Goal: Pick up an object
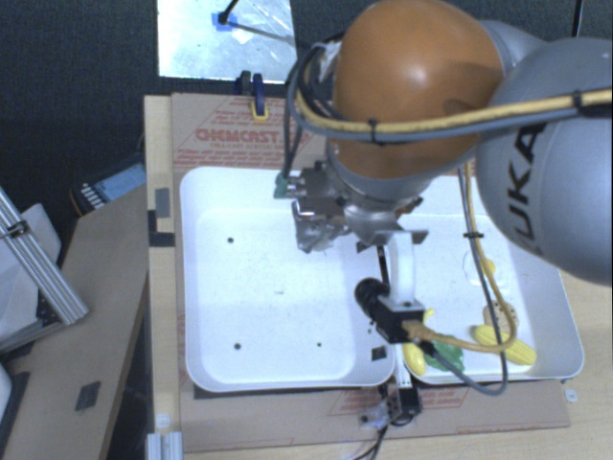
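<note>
Camera view: the pincer [314, 226] was seen poised over the rear right part of the left bin [239, 295], beneath the arm's orange band. Whether it was released or clenched could not be told. A yellow object [510, 350] was seen in the right bin [548, 307], near its front edge. A green object [446, 358] and a second yellow piece [418, 358] were seen beside it, towards the bins' shared wall. Both bins were carried on a printed cardboard sheet [230, 132] on the bench [105, 286].

Dark textured surface [77, 65] surrounds the tan tabletop [161, 286]; a reflective silver sheet [225, 27] lies at the top. A brown cardboard sheet [225, 137] with red CHEMCAST print covers the tabletop. An aluminium rail [38, 266] crosses the left edge
</note>
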`<state>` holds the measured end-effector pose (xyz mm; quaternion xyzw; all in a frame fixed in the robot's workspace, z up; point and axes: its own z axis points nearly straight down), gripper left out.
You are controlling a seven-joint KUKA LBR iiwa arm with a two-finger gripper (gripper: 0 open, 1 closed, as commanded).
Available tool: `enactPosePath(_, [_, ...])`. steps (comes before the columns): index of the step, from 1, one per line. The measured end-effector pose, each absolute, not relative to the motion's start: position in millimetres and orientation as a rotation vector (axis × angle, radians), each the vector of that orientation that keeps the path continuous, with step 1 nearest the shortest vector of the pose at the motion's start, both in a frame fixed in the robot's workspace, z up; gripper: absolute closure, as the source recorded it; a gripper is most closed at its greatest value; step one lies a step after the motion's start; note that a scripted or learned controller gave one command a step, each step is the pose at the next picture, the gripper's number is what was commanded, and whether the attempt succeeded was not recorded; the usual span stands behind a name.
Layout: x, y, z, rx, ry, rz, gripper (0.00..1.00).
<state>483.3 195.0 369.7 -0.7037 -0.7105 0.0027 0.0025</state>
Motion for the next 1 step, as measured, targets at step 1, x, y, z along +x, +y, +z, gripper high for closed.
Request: enactPosePath(1, [483.7,235.7,238.1,-2.210,-2.224,0.019,1.00])
